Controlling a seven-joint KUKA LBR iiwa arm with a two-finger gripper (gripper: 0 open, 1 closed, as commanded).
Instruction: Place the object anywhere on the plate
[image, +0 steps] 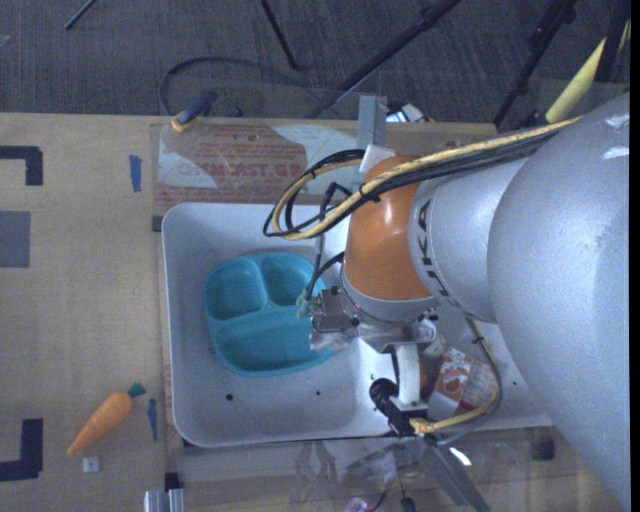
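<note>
on the bench at the far left lies a toy carrot (100, 421), outside the white bin (190, 300). the blue plate (262, 312) sits inside that bin. the gripper (322, 322) hangs at the plate's right edge; i cannot tell its grip.

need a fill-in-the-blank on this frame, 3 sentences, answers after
1. The divided plate in the left bin is ____ in colour.
2. The toy carrot lies on the bench, ____ the bins.
3. The band above the arm's wrist is ____.

Missing words: blue; outside; orange
</note>
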